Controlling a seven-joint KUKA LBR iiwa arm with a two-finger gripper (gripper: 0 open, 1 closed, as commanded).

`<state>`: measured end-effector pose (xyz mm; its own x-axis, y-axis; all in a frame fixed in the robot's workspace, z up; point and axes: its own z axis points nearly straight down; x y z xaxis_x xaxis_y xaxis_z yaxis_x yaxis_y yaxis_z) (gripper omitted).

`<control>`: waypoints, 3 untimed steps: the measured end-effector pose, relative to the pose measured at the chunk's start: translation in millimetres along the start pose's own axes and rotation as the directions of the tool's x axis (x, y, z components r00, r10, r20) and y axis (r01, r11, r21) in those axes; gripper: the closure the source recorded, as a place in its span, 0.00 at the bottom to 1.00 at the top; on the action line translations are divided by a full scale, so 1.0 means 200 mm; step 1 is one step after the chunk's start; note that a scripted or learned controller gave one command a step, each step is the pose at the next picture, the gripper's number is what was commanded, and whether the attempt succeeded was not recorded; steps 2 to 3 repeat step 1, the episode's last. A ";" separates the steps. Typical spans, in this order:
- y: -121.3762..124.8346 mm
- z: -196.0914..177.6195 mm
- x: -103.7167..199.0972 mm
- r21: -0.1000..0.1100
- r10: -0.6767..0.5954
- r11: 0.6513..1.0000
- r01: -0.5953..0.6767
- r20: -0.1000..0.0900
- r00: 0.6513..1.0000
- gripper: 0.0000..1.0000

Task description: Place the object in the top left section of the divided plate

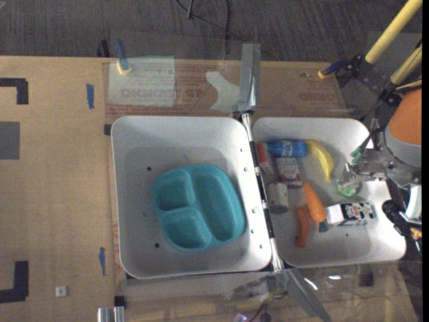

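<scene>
Over the right-hand white bin (pixel 375 247), close to its right wall: the pincer (pixel 360 168), on the grey arm (pixel 402 154) with its orange band. Cannot tell whether wide or narrow, nor whether anything sits in it; too blurred and too small at the tip. Just below the pincer, partly under it, a small green piece (pixel 347 190). Slightly further down, a white carton with dark marks (pixel 350 212), lying flat. Just left of the pincer, a yellow banana (pixel 322 158), curved, and beyond that a blue bottle (pixel 287 148) on its side. Down and left of the pincer, an orange carrot (pixel 314 203) at a slant, with a second orange piece (pixel 303 227) just beside it. Further left, against the wall between the bins, a small can (pixel 277 197) and a red and white packet (pixel 289 171) above it. Well to the left of the pincer, across the divider, the other white bin (pixel 134 146), and in its middle the teal divided plate (pixel 198 207), flat, turned at a slight angle. Top left section (pixel 173 192) of that plate far from the pincer and from every item in the right bin. Under both bins, the brown desk (pixel 53 180).
</scene>
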<state>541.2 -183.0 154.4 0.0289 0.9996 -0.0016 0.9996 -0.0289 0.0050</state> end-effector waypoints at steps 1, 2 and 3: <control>-0.23 0.26 0.09 0.002 0.197 0.980 -0.197 0.000 0.980 1.00; -0.23 0.26 0.09 0.002 0.197 0.980 -0.197 0.000 0.980 1.00; -0.23 0.26 0.09 0.002 0.197 0.980 -0.197 0.000 0.980 1.00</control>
